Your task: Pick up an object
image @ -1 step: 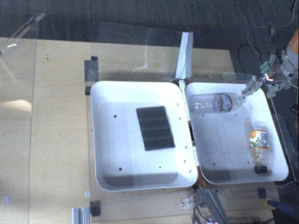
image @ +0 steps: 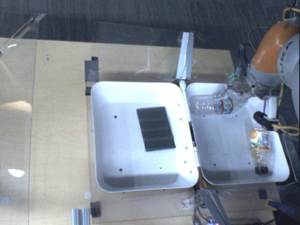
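Two bottles (image: 212, 105) (image: 260, 149) — clear plastic — ribbed black slab (image: 156, 128).

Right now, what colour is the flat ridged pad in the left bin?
Black, or very dark grey; the pad shows best in the camera view.

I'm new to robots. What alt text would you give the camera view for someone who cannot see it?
A grey and orange robot arm reaches from the right over the far end of the right white bin, which holds a clear plastic bottle and a small orange-labelled bottle. The left white bin holds a flat black ribbed pad.
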Motion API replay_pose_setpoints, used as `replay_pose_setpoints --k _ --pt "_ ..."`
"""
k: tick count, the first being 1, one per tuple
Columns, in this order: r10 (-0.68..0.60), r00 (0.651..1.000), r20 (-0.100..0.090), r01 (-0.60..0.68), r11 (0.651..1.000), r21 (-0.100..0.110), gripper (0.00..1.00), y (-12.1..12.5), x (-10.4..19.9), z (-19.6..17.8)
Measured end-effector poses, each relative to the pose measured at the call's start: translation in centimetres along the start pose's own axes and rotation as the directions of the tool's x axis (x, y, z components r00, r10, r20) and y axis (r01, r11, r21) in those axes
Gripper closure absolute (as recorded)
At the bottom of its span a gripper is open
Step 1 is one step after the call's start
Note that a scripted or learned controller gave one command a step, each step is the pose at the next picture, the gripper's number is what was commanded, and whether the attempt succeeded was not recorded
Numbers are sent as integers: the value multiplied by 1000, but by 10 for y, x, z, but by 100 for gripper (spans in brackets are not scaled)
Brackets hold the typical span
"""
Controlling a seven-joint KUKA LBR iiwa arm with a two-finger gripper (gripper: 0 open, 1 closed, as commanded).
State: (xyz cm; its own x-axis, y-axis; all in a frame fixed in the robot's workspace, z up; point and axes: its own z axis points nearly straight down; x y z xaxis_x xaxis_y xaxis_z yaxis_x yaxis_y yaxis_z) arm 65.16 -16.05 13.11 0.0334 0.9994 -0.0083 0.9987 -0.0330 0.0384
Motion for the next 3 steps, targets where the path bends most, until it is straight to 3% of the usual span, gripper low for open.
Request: replay_pose_setpoints --k 1,2,3 --pt "-169 986 -6 169 985 23 0 19 15 38" --pt "-70 997 -11 70 997 31 0 16 57 44" --pt "-230 973 -15 230 973 28 0 -4 38 -45"
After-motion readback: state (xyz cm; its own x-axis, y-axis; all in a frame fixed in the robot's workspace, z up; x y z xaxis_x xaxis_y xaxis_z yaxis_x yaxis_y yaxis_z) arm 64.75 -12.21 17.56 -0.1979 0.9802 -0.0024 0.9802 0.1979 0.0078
